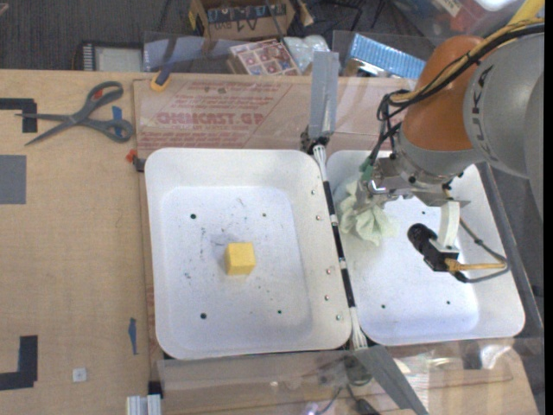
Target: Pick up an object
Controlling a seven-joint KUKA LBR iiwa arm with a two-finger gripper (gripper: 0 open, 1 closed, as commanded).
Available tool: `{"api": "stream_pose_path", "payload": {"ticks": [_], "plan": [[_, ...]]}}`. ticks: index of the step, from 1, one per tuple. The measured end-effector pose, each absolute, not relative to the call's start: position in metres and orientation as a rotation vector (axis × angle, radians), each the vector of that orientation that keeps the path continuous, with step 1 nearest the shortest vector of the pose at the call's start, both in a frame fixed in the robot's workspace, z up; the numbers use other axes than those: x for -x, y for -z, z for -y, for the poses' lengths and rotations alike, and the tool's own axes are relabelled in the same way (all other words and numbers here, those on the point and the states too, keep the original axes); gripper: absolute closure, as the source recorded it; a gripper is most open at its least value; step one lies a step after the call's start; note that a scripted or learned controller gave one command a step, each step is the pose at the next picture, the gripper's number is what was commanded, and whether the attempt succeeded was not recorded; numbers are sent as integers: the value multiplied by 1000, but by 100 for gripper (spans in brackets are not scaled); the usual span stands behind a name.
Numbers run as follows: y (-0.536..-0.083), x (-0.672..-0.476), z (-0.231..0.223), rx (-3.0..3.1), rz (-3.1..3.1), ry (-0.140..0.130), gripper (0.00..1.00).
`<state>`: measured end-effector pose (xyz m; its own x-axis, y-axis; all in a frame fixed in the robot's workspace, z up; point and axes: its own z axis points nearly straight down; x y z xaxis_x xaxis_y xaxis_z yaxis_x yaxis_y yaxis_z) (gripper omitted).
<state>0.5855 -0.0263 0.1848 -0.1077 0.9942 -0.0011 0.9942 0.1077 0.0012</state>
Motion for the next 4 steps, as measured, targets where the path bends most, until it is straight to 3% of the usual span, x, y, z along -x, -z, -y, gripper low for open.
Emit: {"api": "stream_pose_path", "payload": {"ticks": [1, 2, 3, 4], "plan": [[-195, -586, 26, -2094, -2336, -1, 100], [-202, -630, -15, -2069, -2362, 0, 100], [-185, -596, 52, -1663, -2667, 1, 100], [-185, -567, 8, -1957, -2460, 2, 100]]}}
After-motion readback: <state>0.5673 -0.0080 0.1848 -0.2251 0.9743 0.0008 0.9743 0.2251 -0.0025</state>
